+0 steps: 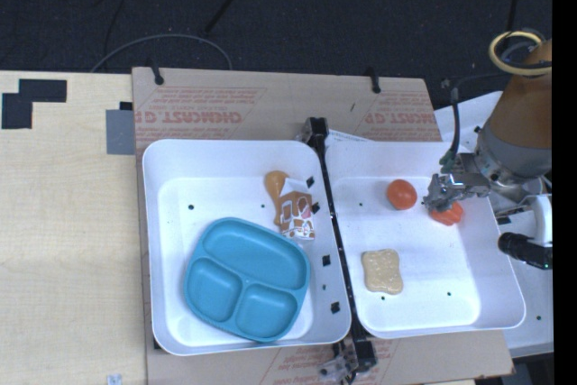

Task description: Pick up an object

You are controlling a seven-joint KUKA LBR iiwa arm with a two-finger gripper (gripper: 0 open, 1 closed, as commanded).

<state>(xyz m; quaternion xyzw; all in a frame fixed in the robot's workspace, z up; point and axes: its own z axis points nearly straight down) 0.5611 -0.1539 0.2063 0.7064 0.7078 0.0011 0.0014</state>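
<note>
Since the camera looks down at a slant, the nearest things sit lowest in view: the blue tray [246, 279], three-sectioned, lies flat in the left bin [167, 194] and takes up most of its near half, and a pale biscuit-like piece [382, 270] lies alone in the near middle of the right bin [487, 307]; both rest loose, as if dropped in for picking. Farther back in the left bin, a small printed packet [297, 216] leans just beside the divider [329, 221], touching a tan piece [276, 184] behind it; pressed that close to the wall, they would be awkward to close on. In the right bin's far part an orange ball [402, 194] sits in open floor, and near it a red object [447, 213] lies right under the gripper [444, 194]; the arm [523, 122] reaches in from the right and is lowered over that spot, so the red object looks like the chosen target. Whether the gripper has closed on it I cannot tell; the tool hides the contact, and nothing is clearly lifted yet.
</note>
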